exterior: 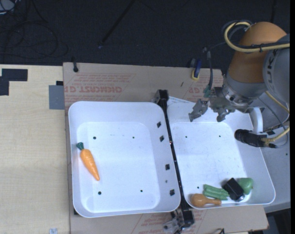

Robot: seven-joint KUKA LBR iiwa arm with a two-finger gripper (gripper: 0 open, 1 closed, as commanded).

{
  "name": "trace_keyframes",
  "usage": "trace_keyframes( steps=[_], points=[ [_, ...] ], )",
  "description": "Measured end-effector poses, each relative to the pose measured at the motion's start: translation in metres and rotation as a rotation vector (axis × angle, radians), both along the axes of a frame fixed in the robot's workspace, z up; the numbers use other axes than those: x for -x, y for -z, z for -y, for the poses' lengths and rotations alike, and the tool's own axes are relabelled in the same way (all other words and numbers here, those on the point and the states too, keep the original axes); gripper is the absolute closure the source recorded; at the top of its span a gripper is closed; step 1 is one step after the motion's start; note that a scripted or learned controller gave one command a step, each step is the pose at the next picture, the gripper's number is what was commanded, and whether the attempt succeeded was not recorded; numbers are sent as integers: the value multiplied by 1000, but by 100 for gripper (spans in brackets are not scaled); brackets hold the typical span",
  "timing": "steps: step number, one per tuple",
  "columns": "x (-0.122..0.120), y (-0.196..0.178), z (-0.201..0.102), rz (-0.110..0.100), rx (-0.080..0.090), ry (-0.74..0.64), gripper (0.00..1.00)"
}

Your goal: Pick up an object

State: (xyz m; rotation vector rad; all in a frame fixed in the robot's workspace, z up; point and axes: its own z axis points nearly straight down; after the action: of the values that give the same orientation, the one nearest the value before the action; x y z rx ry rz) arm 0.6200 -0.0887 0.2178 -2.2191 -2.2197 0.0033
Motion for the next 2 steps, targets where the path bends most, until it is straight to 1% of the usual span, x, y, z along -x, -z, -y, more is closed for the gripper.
trace_keyframes(
  steps=[1,2],
  points=[
    [-21,-247,-61,20,1,-5,0],
    [-20,-246,-61,-2,3,-7,100]
  ],
)
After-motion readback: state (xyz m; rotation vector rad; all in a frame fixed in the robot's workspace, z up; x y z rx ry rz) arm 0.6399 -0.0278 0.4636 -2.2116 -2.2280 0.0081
